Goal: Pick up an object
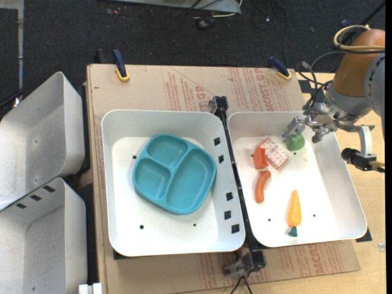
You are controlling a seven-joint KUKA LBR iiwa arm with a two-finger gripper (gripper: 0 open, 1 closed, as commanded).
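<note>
My gripper (305,131) hangs over the far part of the right bin (343,182), its two fingers spread apart and open. A small green round object (296,143) lies just below the left fingertip (290,130), close to it but not clamped between the fingers. To its left lies a red and white packet (272,154). An orange-red sausage shape (262,185) rests nearer the bin's middle. A toy carrot (294,208) with a green tip lies toward the front.
The left bin (116,182) holds a teal divided plate (175,173). A black divider (228,164) runs between the bins. Two spare white bins (37,133) stand off the bench at the left. Cables trail around the arm at the right.
</note>
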